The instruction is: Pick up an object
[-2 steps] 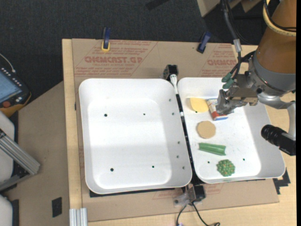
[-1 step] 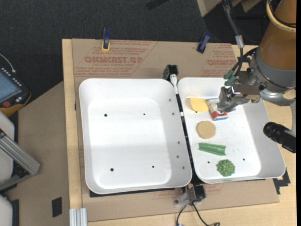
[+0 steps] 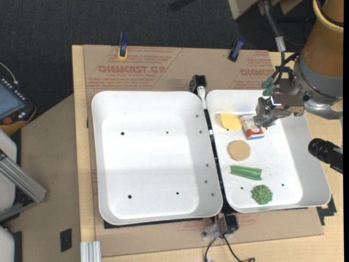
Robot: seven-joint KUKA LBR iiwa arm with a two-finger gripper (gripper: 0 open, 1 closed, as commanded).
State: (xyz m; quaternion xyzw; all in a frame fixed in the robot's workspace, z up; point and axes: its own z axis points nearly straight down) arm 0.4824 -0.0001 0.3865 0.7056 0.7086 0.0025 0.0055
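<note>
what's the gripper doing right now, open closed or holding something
gripper: low in the right bin, right over the small red and white carton; whether it grips the carton cannot be told.

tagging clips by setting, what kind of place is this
Probably a robotics lab bench set up for picking trials. Two shallow white bins sit side by side on a clamped cardboard sheet, toy food such as a green broccoli piece lies in the right bin, and the arm's hand hangs over it.
</note>
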